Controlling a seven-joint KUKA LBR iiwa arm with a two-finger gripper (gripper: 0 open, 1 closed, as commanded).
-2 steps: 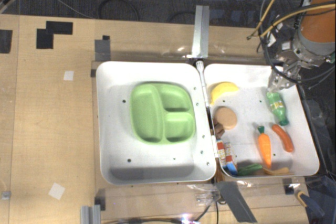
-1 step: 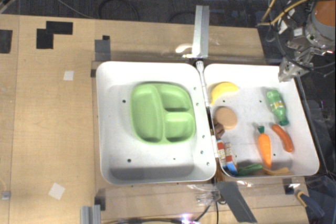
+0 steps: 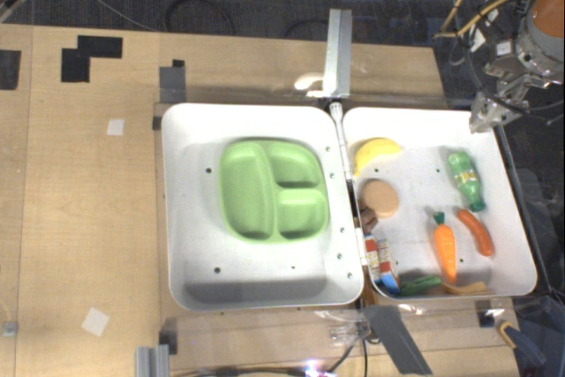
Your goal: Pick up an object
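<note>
- Two white bins side by side; left bin (image 3: 190, 216) holds a green divided tray (image 3: 269, 190).
- Right bin (image 3: 516, 229) holds: yellow banana (image 3: 377, 152), brown round item (image 3: 380, 198), green bottle (image 3: 465, 179), carrot (image 3: 446, 250), sausage (image 3: 475, 231).
- Gripper (image 3: 488, 110) sits above right bin's far right corner, well apart from the objects; nothing visible between the fingers, opening cannot be told.

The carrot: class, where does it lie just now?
In the camera view the carrot lies in the right bin, toward its near right part, just left of the sausage and below the green bottle.
</note>
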